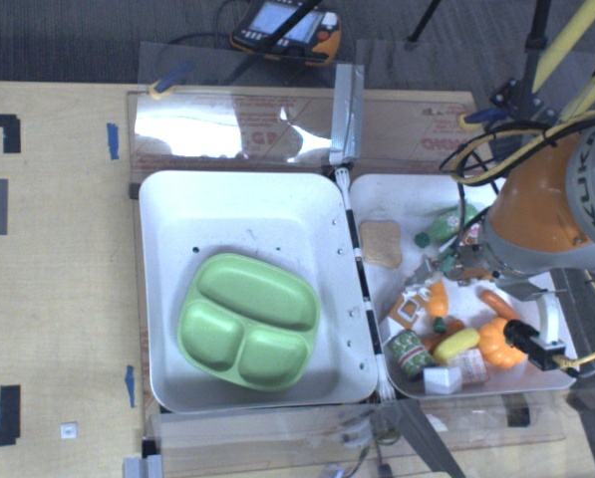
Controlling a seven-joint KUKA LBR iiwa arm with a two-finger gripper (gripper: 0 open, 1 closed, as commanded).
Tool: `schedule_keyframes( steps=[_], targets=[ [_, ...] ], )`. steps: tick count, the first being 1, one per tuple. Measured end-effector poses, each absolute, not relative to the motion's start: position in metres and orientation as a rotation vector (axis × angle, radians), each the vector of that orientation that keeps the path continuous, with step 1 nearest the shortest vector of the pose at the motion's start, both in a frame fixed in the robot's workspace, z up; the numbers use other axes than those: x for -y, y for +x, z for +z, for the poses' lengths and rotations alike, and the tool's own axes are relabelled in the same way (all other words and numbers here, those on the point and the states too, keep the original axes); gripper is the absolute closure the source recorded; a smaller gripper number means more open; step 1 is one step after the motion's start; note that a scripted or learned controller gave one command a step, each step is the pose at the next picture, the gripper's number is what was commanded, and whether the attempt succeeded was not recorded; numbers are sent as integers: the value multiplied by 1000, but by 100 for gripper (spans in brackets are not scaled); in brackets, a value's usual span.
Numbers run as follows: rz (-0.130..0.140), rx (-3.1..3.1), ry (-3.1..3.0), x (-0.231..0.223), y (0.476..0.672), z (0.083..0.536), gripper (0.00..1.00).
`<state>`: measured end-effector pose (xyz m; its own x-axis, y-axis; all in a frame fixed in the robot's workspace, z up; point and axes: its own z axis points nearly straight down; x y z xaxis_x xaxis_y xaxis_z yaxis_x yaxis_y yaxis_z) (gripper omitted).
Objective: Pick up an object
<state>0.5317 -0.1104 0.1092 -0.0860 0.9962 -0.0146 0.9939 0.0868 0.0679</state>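
The right bin [397, 195] holds a heap of small toy foods. Among them are a tan flat cookie [381, 242], a green bottle [443, 228], an orange carrot [437, 300], a yellow piece [456, 343], an orange pumpkin [497, 343], a green can [407, 353] and a white box [443, 378]. My gripper [447, 267] reaches in from the right. It sits low over the middle of the heap, just above the carrot and beside a small printed carton [407, 309]. The wrist hides what lies under it.
A green divided plate [247, 319] lies in the left bin [177, 207]. A metal divider [360, 277] separates the two bins. Black and yellow cables [496, 147] hang at the right by the arm. A handheld pendant [282, 26] lies behind the bench.
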Motion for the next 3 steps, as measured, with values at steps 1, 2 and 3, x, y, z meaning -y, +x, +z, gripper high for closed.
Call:
schedule_keyframes(
  steps=[1, 2, 3],
  targets=[
    [2, -2233, 2205, 138, 558, 89, 0],
    [4, -2231, 2204, 137, 559, 99, 100],
    [0, -2271, 2170, 56, 553, 227, 100]
  ],
)
